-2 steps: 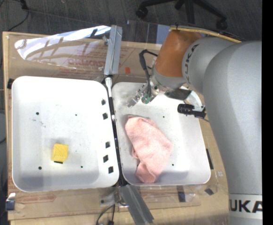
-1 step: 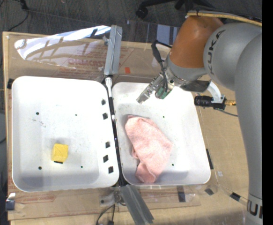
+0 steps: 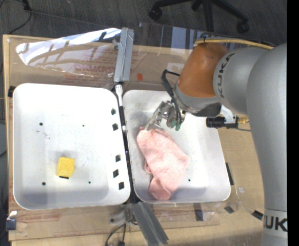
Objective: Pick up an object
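Pink terry-like fabric, a crumpled cloth, was seen lying in the right-hand bin, spread from just below the gripper down toward the bin's near edge, where one narrower end was folded close to the front wall. The cloth was bunched rather than flat, and its upper left corner was placed just beside the tips of the gripper.

The gripper was held low over the upper middle of the right bin, angled toward the divider between the two bins. Whether it was touching the cloth or only hanging just above its upper edge could not be judged, and no fabric could be seen clamped by it. How the end effector stood, apart or together, could not be told from this angle, since the metal parts were seen as a small, glinting cluster.

The grey arm was extended in from the right, with its orange band positioned above the wrist and over the bin's far edge.

In the left bin, a small yellow block was set alone near the front left, well apart from the cloth and the gripper. A sheet of clear plastic was laid on the bench behind the left bin.
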Available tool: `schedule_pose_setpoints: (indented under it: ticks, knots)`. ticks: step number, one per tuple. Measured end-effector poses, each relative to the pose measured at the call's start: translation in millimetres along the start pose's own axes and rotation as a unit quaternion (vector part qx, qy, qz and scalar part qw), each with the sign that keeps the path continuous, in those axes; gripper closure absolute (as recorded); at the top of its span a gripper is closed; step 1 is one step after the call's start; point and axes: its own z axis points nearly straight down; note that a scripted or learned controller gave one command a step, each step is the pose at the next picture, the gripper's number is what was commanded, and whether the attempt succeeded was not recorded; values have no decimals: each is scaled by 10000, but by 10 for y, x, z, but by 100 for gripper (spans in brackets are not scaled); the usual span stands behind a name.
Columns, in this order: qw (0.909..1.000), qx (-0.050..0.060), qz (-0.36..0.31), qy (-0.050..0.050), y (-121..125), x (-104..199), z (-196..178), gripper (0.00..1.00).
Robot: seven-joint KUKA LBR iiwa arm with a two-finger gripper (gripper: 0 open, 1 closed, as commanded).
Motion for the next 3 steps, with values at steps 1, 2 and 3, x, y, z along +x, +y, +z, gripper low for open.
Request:
schedule_pose_setpoints:
  ticks: [1, 2, 3]
  knots:
    - [9983, -7, 585, -19, -41, -98, 37, 100]
    - [9938, -8, 1111, -21, -24, -364, 30, 100]
    - [9994, 3, 340, 10, 264, -225, 48, 100]
